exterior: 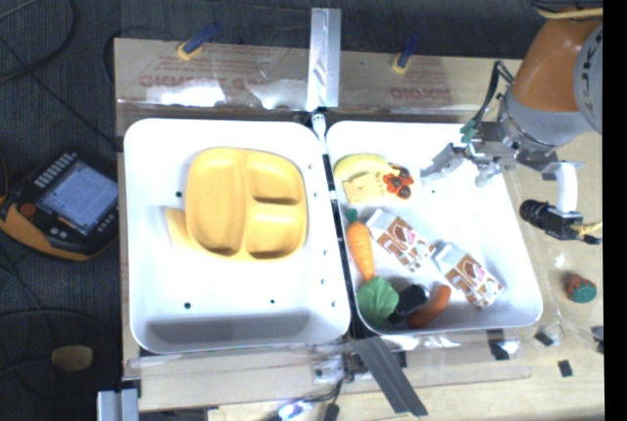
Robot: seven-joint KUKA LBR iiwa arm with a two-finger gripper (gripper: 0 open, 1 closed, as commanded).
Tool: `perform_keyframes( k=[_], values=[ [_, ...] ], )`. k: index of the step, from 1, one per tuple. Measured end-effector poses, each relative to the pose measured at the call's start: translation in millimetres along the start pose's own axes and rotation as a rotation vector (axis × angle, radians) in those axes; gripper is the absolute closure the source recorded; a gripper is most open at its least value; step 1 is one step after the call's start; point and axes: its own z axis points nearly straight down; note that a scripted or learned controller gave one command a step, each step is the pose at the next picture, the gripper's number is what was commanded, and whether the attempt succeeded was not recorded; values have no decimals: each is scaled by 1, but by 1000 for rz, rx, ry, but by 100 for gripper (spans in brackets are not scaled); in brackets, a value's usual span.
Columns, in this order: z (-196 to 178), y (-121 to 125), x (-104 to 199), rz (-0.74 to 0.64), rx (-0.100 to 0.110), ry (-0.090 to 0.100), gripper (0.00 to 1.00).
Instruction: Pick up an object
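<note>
Fingers (pixel 433 166) spread open, nothing held; gripper (pixel 458 170) poised over right bin (pixel 524 262), far side. Risk: cartons (pixel 436 259) and carrot (pixel 361 248) tightly packed, clean grasp easily missed.

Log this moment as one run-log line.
gripper: open, above right bin, holding nothing | carrot: lying in right bin | yellow tray: in left bin

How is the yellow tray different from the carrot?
The yellow tray lies in the left bin; the carrot lies in the right bin. The tray is much bigger than the carrot. The tray is yellow, flat and split into compartments; the carrot is orange, long and thin, with a green leafy end. The tray has its bin to itself, while the carrot lies among other toys. Both rest on a bin floor.
</note>
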Motion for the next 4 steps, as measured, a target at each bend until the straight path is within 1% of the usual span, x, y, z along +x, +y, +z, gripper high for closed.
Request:
perform_keyframes(
  k=[1,2,3,4],
  values=[
    [90,-47,33,55,0,0,0],
    [101,-83,49,-17,-20,-8,0],
    [101,-63,29,-233,-12,-3,0],
    [101,-104,58,-256,-18,-9,0]
  ],
)
